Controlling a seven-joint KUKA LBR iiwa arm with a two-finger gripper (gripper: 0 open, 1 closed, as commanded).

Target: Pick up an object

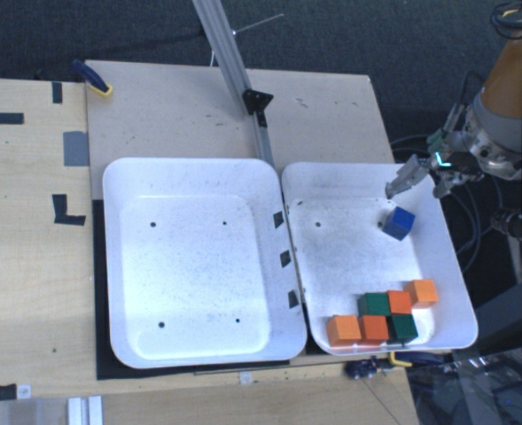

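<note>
Nothing grabbed yet: my gripper [423,176] sat w/ fingers apart, empty, blue block [399,223] just at its 7 o'clock.

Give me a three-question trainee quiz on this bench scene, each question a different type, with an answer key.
1. True or false: the blue block lies in the left bin.
2. Multiple choice: where in the right bin does the cluster of orange and green blocks sit? A) along the far wall B) at the near end C) in the far left corner
3. Fill in: the gripper is over the far right part of the ____ bin, just beyond the blue block.

Key: 1 false; 2 B; 3 right.
</note>
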